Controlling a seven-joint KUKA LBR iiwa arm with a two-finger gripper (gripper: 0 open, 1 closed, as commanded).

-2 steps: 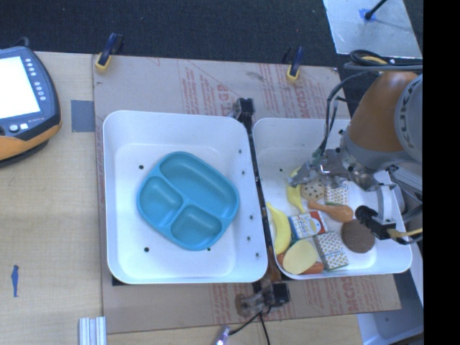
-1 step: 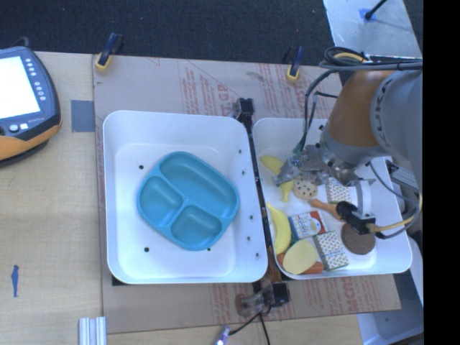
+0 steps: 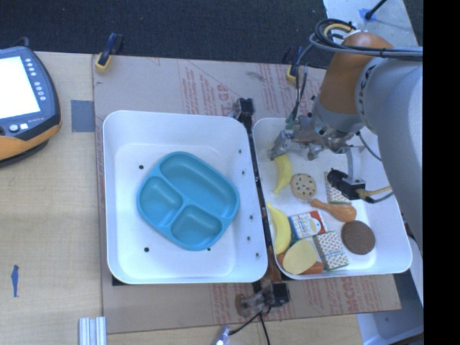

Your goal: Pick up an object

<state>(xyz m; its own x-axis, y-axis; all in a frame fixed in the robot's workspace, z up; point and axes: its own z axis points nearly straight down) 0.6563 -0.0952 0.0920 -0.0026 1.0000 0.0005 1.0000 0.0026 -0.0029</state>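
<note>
Arm (image 3: 374, 85) reaches in from right, over right bin (image 3: 392, 264). Pincer (image 3: 305, 144) low at bin's far left corner, just above upper end of small banana (image 3: 282, 173); finger state cannot tell.

Right bin contents: cookie (image 3: 303, 186) beside banana, drumstick (image 3: 334, 209), brown disc (image 3: 357, 237), small carton (image 3: 307, 225), checkered box (image 3: 331, 250), larger banana (image 3: 280, 228), yellow-orange piece (image 3: 302, 259).

Left bin (image 3: 118, 192) holds blue divided plate (image 3: 188, 200). Tablet-like pendant (image 3: 21, 99) on table (image 3: 50, 228), far left.
</note>
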